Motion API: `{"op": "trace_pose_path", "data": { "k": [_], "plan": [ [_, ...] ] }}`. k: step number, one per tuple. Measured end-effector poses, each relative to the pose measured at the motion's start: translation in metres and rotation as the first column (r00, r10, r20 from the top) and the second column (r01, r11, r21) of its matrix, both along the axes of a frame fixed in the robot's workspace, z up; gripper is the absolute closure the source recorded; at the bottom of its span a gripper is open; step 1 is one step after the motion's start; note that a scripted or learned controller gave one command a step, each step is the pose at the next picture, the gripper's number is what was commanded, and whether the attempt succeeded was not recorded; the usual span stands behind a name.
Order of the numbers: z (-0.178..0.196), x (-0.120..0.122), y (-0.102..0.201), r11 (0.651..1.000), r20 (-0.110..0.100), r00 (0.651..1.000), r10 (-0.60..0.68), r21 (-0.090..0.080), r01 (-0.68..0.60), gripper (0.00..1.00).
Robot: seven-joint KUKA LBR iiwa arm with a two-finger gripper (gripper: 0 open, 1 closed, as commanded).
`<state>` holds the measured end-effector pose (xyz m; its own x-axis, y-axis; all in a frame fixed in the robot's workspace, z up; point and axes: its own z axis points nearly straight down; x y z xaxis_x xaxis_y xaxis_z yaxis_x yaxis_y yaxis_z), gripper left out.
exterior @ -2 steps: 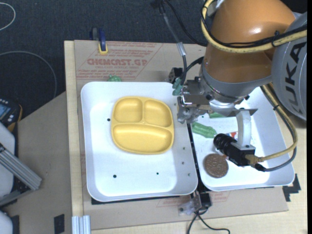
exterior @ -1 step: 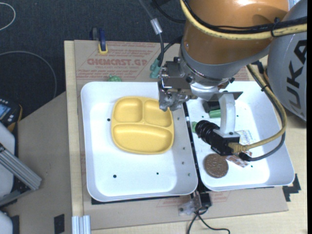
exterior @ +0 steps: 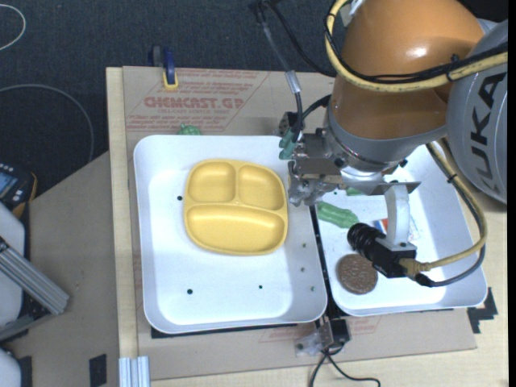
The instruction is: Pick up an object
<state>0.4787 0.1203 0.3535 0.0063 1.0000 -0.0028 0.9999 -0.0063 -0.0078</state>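
Note:
The grey arm with its orange band hangs over the right bin [exterior: 463, 293], covering most of it. My gripper [exterior: 309, 182] is low at that bin's left wall, near the divide between the two bins. A green oblong object [exterior: 337, 214] lies just right of and below the gripper, apart from it as far as I can see. A brown round disc [exterior: 356, 273] lies flat near the right bin's front. A yellow divided plate [exterior: 236, 206] rests in the left bin [exterior: 218, 301], left of the gripper.
The bins stand on a cardboard sheet [exterior: 201, 99] with red print. A small green scrap [exterior: 189, 130] lies behind the left bin. A blue and yellow clamp [exterior: 168, 68] grips the sheet's far edge. Cables run across the dark floor.

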Motion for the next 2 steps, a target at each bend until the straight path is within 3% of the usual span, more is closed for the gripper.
{"op": "trace_pose_path", "data": {
  "k": [1, 2],
  "plan": [
    [0.05, 0.001, 0.045, 1.0, 0.014, 1.0, 0.012, 0.006, -0.012, 1.0],
    [0.059, 0.001, 0.021, 1.0, 0.012, 1.0, 0.004, 0.003, -0.004, 1.0]
  ]
}}
